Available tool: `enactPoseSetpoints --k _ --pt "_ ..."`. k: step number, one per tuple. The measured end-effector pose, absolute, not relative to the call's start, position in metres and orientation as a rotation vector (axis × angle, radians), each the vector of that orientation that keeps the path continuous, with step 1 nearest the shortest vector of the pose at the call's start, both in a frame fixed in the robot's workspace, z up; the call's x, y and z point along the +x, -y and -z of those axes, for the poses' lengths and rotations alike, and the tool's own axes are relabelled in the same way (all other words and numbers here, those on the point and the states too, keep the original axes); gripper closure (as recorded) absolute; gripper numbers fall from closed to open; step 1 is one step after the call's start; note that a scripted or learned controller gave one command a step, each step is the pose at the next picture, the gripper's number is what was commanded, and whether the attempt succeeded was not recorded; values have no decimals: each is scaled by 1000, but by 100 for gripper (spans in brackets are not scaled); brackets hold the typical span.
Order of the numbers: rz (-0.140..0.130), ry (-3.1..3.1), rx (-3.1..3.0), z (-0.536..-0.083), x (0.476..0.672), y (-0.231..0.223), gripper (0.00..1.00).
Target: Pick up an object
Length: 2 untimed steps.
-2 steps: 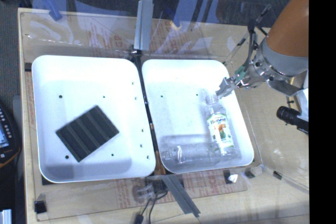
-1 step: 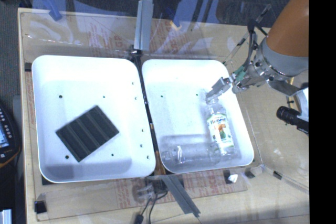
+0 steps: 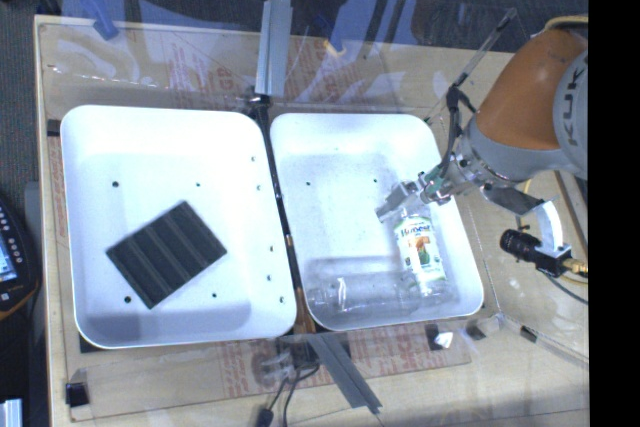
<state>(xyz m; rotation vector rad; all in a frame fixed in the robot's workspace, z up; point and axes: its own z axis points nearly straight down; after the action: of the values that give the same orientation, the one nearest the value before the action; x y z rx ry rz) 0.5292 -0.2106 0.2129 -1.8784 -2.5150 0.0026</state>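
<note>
A clear bottle with a white, green and orange label point(image 3: 420, 253) lies in the right bin point(image 3: 330, 155), near its right wall, neck pointing toward the back. A second clear bottle without a label point(image 3: 357, 292) lies crosswise along that bin's front wall, touching the labelled one's base. My gripper point(image 3: 398, 203) hangs low over the right bin, right at the neck end of the labelled bottle. Nothing is seen held in it. A black ribbed rectangular pad point(image 3: 166, 253) lies flat and askew in the left bin point(image 3: 150, 140).
The arm's orange and grey wrist point(image 3: 525, 110) reaches in over the right bin's right rim. The two bins meet at a narrow divider point(image 3: 278, 215). A metal post point(image 3: 272, 45) stands behind them, and a bracket point(image 3: 335, 375) sits in front.
</note>
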Motion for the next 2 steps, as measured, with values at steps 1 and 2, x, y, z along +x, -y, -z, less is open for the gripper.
enactPoseSetpoints --k 1,2 --pt "-3 2488 -1910 -169 548 211 0" --pt "-2 2488 -1911 -170 548 211 0"
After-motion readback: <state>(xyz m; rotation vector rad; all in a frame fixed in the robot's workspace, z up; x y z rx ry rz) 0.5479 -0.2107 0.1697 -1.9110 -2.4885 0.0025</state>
